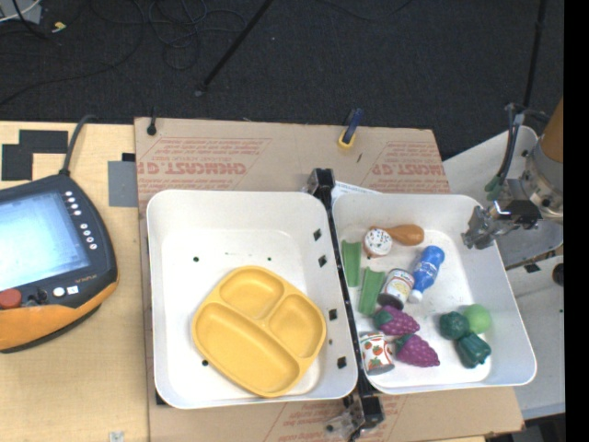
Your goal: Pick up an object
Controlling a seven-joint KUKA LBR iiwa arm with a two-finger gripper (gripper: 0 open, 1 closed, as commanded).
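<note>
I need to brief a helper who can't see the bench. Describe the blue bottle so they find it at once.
Start at the right-hand white bin, the one crowded with small toys. Near its middle the blue bottle lies tilted, its white cap end beside a small dark jar, with the orange-brown toy just above it. It is the bin's one blue thing; its neighbours are green, purple, orange or dark.

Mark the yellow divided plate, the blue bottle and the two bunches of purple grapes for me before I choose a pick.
yellow divided plate (259, 329): camera view, on the ridge between its compartments.
blue bottle (428, 267): camera view, middle of its body.
purple grapes (416, 350): camera view, on the lower bunch.
</note>
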